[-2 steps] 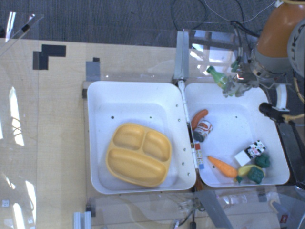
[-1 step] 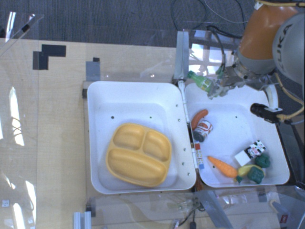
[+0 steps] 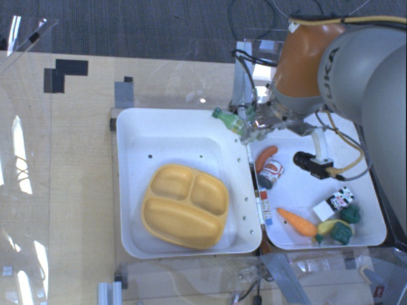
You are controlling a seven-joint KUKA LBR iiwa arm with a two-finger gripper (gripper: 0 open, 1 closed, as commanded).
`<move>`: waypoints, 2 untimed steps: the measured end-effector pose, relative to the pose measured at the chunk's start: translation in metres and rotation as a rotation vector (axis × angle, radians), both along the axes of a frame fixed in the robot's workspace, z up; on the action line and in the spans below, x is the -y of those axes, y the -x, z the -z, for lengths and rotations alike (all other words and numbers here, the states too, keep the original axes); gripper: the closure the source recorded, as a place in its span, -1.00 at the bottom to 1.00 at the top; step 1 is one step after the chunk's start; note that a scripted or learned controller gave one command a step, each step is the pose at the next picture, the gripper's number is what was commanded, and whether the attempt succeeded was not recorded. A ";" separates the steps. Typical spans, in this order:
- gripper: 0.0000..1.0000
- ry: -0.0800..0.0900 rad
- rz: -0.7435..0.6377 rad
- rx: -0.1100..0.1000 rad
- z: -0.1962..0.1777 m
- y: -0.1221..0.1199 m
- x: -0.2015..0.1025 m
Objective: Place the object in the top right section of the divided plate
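**Green piece at the bins' shared edge, plate not yet loaded**

We see the gripper point(image 3: 245, 124) near the far end of the wall shared by the two white bins, under the arm's orange band point(image 3: 302, 56). A small green object point(image 3: 227, 119), too blurred for us to name more exactly, sits right at the gripper's tip, over the far right corner of the left bin point(image 3: 127, 189). We cannot tell how the jaws stand, nor whether the green object is truly caught between them or merely beside them.

The yellow divided plate point(image 3: 186, 206) lies in the left bin, toward its near edge, and all three of its sections look bare to us. So we judge the placing itself is still to be done: the object must travel toward the near side, come over the plate's top right section point(image 3: 210, 193), and be let go there.

In the right bin point(image 3: 375, 234) lie a toy carrot point(image 3: 297, 222), a red sausage-like piece point(image 3: 266, 155), a red and white can point(image 3: 271, 170), and a cluster of small toys point(image 3: 338, 218) at the near right corner.
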State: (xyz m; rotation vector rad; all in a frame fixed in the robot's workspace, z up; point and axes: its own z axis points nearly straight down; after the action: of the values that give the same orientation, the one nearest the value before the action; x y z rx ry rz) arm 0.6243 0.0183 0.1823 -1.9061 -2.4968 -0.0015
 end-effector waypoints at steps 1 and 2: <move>1.00 0.000 -0.067 0.000 0.000 0.015 -0.064; 1.00 0.001 -0.107 0.003 -0.001 -0.029 -0.032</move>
State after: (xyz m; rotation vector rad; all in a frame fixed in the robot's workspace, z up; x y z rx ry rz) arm 0.6531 0.0507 0.1829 -1.7716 -2.5972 -0.0027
